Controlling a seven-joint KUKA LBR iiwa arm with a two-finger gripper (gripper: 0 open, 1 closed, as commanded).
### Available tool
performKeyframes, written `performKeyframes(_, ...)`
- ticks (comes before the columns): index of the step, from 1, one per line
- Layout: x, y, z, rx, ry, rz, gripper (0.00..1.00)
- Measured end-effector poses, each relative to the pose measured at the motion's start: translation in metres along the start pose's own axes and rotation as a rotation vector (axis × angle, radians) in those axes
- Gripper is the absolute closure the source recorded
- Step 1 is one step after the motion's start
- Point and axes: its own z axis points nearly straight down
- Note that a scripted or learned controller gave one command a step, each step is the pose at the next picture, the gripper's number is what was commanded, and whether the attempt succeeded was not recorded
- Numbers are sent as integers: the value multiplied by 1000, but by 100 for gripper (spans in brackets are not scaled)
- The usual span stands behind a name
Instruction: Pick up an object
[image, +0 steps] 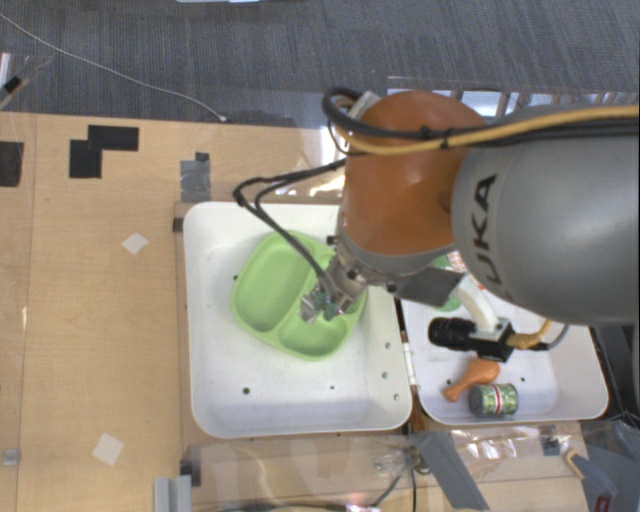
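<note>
Gripper sits down on the glossy lime-green divided plastic dish in the left white bin. Can't tell its grip state

Robotics lab workstation.
A plywood worktop with black tape markers, two white bins, loose cables, grey carpet beyond.

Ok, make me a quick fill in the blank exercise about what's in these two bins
1. The divided plate is coloured ____.
2. The plate lies in the ____ bin.
3. The gripper hangs over the ____.
4. The can lies in the ____ bin.

Missing words: green; left; plate; right.
</note>
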Motion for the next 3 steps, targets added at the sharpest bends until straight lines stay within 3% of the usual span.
performKeyframes(1, -48, -13, 57, 2, 2, -763, 100)
performKeyframes(2, -50, -41, 35, -1, -2, -1319, 100)
performKeyframes(3, -82, -62, 29, 0, -1, -1851, 100)
